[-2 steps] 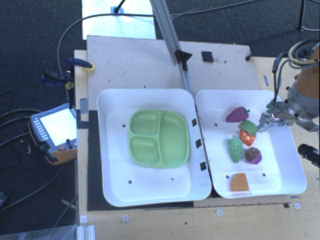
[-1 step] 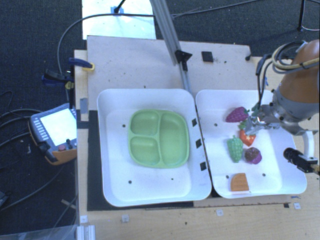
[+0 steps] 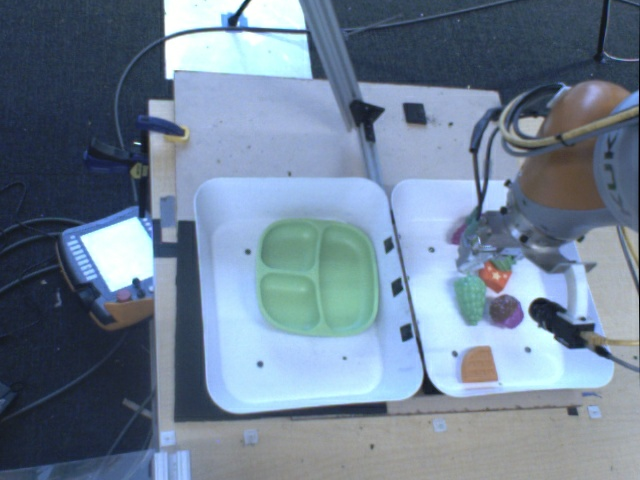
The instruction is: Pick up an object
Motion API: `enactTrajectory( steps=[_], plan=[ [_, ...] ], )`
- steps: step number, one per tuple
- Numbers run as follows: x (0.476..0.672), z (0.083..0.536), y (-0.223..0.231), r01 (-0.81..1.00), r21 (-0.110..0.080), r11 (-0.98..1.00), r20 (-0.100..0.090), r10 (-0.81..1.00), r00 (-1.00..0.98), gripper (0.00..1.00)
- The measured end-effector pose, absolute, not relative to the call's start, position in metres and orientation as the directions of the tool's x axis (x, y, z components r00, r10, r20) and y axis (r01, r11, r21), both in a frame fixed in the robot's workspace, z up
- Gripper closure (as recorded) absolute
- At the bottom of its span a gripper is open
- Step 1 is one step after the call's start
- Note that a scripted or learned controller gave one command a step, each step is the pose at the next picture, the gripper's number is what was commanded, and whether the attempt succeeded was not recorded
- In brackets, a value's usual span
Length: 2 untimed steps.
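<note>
In the right bin [image 3: 440, 208] lie a green bumpy toy [image 3: 470, 299], a red strawberry-like toy [image 3: 497, 274], a purple toy [image 3: 505, 311] and an orange flat piece [image 3: 479, 365]. A pink item [image 3: 459, 233] peeks out at the gripper's left side. My gripper [image 3: 480, 249] hangs low over the middle of this bin, just above the red and green toys. The wrist hides what lies directly beneath it.
The left bin [image 3: 225, 298] holds a green divided plate [image 3: 318, 276]. A metal pole [image 3: 335, 53] slants across the bench behind the bins. A black cable connector [image 3: 556, 323] hangs over the right bin's right side. A handheld pendant [image 3: 108, 264] lies left of the bench.
</note>
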State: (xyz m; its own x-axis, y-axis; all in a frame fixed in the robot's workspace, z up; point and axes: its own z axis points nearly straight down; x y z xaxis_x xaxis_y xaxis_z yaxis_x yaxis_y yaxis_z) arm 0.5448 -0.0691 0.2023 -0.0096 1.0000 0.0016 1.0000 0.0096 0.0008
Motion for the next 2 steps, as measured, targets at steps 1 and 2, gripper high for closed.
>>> enactTrajectory(
  steps=[1, 2],
  plan=[
    [0.552, 0.206, -0.009, 1.000, 0.002, 0.012, 0.003, 1.000, -0.012, 1.00],
    [0.549, 0.221, 0.039, 1.000, 0.003, 0.011, 0.002, 1.000, -0.011, 1.00]
  ],
)
